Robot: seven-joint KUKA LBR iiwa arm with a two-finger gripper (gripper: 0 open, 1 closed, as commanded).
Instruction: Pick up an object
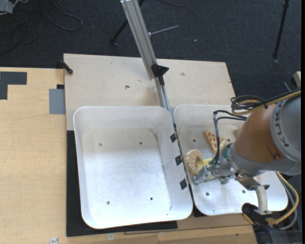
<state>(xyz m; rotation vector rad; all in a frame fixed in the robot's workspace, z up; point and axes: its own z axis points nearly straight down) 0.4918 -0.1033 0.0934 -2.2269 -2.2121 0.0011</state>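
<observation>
While gripper (203, 176) hangs low, jaw state unclear: two bins, right bin (229, 202) holding three objects.

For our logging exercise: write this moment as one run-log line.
arm: over right bin | claw: low, beside tan round object | waffle-like piece: behind | left bin: untouched

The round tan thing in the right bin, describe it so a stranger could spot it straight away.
Find the right bin, where the arm reaches in. By its left wall, just left of the hand, lies the round tan object. Unlike the flat orange-brown piece behind it, it is pale and ridged.
</observation>
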